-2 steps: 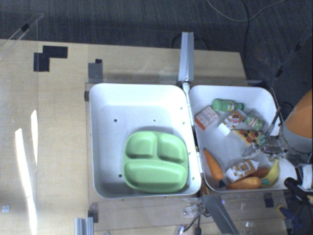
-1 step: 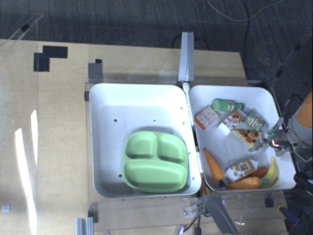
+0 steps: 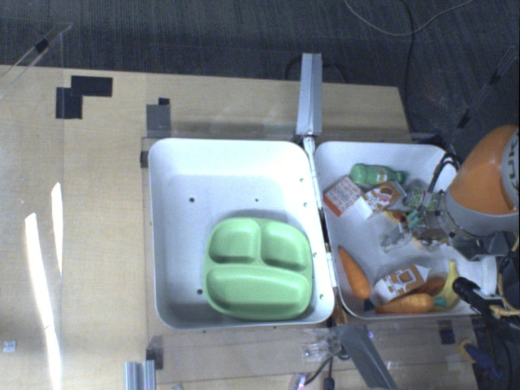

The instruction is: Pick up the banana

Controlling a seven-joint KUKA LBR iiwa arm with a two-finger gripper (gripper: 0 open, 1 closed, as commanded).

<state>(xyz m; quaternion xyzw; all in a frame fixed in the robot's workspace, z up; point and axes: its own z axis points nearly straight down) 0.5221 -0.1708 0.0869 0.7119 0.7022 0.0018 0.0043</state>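
Bench: pale wooden worktop (image 3: 81,242) carrying two shallow white plastic bins side by side, with a grey metal post (image 3: 309,96) standing at the far edge between them.
Left bin (image 3: 166,218): white, square, rounded corners; holds one item.
Right bin (image 3: 345,157): white, touching the left bin along their shared wall; holds the cluttered items.
Arm (image 3: 487,185): grey with an orange band, entering over the right edge of the right bin.
Tray: green moulded plastic plate with three compartments (image 3: 260,268), lying flat toward the near edge of the left bin.
Gripper (image 3: 422,218): low over the middle of the right bin, above clear crumpled wrapping; finger opening cannot be determined, and no object is seen between the fingers.
Carrots: two orange carrots, one (image 3: 353,272) along the left wall, one (image 3: 406,304) along the near edge.
Bottle: green plastic bottle (image 3: 377,174) lying near the far edge.
Banana: yellow banana (image 3: 452,287), partly hidden, in the near right corner of the right bin, apart from the gripper.
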